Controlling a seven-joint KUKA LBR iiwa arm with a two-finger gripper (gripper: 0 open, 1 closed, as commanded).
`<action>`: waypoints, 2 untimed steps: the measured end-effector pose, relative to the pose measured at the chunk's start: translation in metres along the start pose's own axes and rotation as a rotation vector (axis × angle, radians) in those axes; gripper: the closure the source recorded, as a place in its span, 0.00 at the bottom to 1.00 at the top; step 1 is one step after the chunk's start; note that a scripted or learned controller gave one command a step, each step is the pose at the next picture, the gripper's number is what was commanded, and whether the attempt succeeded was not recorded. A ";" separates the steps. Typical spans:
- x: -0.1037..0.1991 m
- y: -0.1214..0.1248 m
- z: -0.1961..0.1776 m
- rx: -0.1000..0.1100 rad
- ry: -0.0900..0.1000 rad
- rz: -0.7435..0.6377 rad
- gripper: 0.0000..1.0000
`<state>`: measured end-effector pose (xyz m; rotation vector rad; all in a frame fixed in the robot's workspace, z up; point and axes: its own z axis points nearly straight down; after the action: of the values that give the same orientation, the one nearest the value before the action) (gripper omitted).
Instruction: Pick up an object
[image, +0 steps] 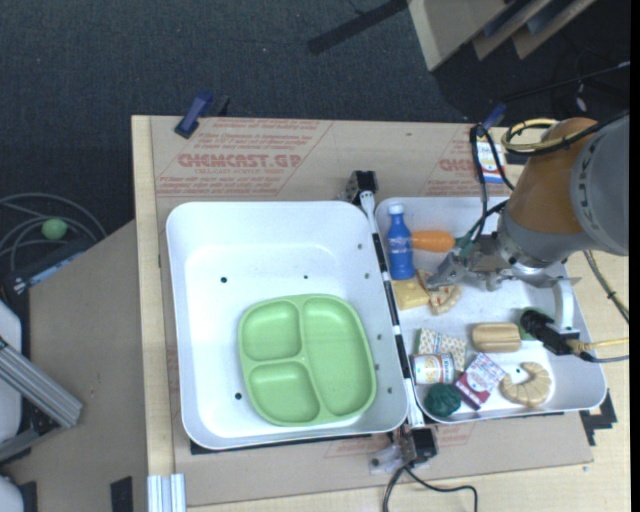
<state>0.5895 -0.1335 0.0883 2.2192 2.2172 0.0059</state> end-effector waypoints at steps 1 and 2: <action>-0.009 -0.067 0.000 -0.002 -0.001 0.000 0.00; -0.057 -0.107 -0.001 -0.002 0.003 -0.001 0.00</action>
<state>0.4828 -0.1900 0.0883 2.2180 2.2193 0.0114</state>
